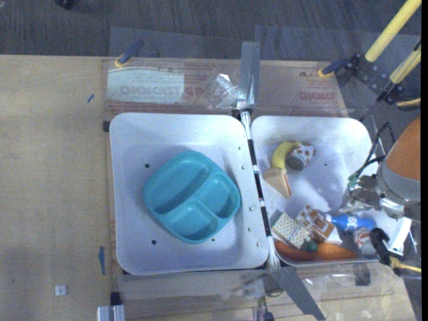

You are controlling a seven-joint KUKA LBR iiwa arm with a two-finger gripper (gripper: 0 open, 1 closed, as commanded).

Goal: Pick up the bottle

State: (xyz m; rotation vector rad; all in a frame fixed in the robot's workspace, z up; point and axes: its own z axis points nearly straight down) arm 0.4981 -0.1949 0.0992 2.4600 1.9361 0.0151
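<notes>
Pincer [366,196] hovering over the bottle [352,223] lying in the right bin [348,129]; its opening cannot be told.

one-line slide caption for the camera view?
KUKA arm's gripper hovers over the bottle among toy food in the right bin; teal tray in the left bin.

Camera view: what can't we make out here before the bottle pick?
- Tool: its finger state is unreadable in the camera view; cables and the arm's wrist crowd it at the right edge.
- Bottle: partly overlapped by the arm's hardware; label too small to read.
- Carrot: the lower part is hidden by the right bin rim.
- Arm: cut off by the right edge.
</notes>
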